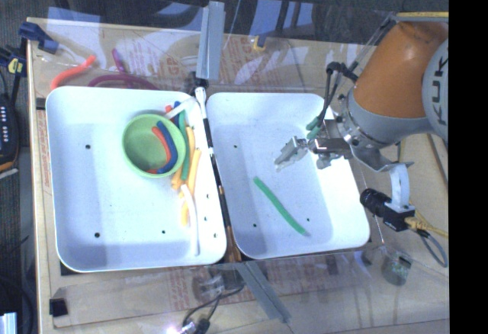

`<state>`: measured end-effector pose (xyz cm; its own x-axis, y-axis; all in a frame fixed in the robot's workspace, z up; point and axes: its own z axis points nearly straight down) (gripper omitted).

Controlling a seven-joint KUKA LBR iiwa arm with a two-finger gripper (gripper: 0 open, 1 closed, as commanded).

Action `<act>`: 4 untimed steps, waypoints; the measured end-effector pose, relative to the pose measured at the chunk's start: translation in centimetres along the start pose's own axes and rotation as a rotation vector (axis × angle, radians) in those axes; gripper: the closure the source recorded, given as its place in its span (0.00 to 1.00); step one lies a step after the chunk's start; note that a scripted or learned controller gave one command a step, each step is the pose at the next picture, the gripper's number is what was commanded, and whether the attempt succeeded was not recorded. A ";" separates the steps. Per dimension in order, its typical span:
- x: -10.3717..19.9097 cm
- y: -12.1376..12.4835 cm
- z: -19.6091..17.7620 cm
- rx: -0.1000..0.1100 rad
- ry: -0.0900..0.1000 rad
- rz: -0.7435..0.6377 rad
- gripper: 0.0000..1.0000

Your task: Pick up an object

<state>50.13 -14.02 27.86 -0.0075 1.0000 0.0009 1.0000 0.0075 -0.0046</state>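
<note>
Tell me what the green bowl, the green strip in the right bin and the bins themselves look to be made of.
Green bowl: likely plastic; uniform bright colour, smooth, thin rim.
Green strip: probably soft plastic or rubber; thin, slightly curved, matte, though too small to be sure.
Bins: apparently moulded white plastic; rounded corners, soft sheen.

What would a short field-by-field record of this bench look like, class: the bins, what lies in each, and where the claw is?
left bin: holds a green bowl and a cluster of thin sticks, orange, red and blue, at the bowl's right side
right bin: holds one green stick lying diagonally on the floor
claw: over the right bin, up and to the right of the green stick
claw contents: nothing seen between the fingers
arm: enters from the right, orange band above the wrist
task status: no object picked up yet
</note>
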 end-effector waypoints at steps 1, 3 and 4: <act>0.6 -0.3 18.1 0.000 0.000 -0.048 0.00; 0.1 1.8 18.6 -0.006 -0.004 0.064 0.00; -0.1 1.8 17.5 -0.005 -0.009 0.061 1.00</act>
<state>51.84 -14.14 10.40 0.0533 0.9985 -0.0084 0.9986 -0.0533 0.0007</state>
